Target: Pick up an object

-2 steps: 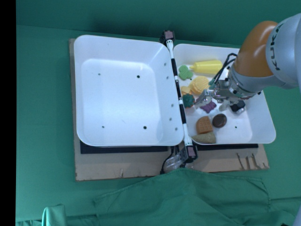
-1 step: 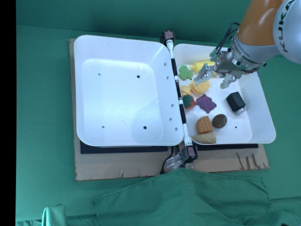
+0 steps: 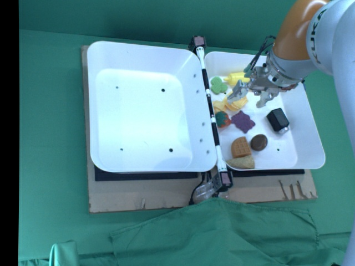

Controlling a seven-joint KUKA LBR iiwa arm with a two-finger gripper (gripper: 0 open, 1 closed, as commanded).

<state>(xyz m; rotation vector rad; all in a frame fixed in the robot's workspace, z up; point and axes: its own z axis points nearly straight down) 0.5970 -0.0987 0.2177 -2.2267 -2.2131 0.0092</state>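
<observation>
The gripper (image 3: 252,93) was seen low over the right bin (image 3: 310,148), its fingers spread apart with nothing clearly caught between them. Directly under one fingertip lay a yellow piece (image 3: 237,88), part of a small yellow heap near the bin's upper left. That piece was judged the likely target. Its long axis appeared to run roughly from upper right to lower left, though the outline was partly hidden. A clean grasp would be helped if the fingers were set across that axis, centred on the piece, and closed only once neighbouring toys such as the green piece (image 3: 218,84) were cleared.
</observation>
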